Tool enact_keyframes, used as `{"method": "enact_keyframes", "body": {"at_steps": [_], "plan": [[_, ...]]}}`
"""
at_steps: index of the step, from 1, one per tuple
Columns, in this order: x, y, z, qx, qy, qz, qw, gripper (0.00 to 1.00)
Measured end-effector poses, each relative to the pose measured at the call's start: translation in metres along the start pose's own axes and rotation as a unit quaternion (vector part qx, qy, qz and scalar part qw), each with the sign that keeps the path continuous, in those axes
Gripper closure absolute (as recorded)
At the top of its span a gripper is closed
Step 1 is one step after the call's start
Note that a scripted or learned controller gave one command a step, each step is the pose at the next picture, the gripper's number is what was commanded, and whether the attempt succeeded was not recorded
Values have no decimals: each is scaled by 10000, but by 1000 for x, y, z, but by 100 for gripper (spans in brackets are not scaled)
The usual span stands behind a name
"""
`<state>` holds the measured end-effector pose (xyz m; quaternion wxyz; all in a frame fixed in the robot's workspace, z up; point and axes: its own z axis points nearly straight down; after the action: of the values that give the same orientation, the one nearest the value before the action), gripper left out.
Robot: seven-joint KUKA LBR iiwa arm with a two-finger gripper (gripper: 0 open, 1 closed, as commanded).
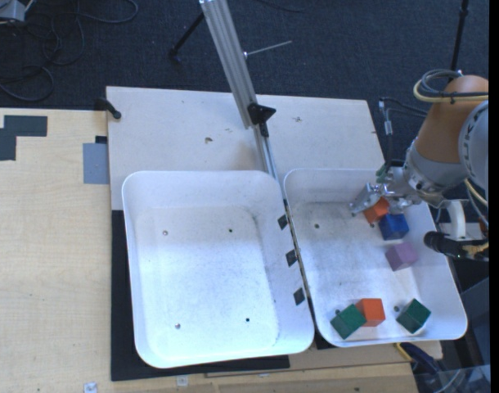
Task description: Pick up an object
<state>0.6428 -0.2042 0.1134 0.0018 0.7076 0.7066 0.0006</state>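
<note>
1. Camera view looks down on the right bin (pixel 446 322), where the arm reaches in from the right and the gripper (pixel 370 204) sits low over the bin's upper right part.

2. Right at the gripper's tip lies an orange block (pixel 377 211), with a blue block (pixel 393 226) touching or just beside it on the lower right. The orange block looks to be at or between the metal fingers, but the view is too coarse here to settle whether they are clamped on it, so I cannot tell how wide the tool stands.

3. The relation that counts: the orange block lies just below and slightly right of the tip, nearly under the wrist, so any closing move has almost no sideways travel to make. The blue block crowds that same side and could be nudged or caught along with it.

4. Other candidates lie well apart from the tool: a purple block (pixel 401 256) further down, and along the bin's near wall a green block (pixel 348 322), a second orange block (pixel 371 310) and another green block (pixel 414 315).

5. The left bin (pixel 151 342) plays no part in this reach.
</note>
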Motion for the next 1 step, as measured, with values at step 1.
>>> {"method": "enact_keyframes", "body": {"at_steps": [1], "plan": [[-4,-5,-1,-32,3,-21,10000,0]]}}
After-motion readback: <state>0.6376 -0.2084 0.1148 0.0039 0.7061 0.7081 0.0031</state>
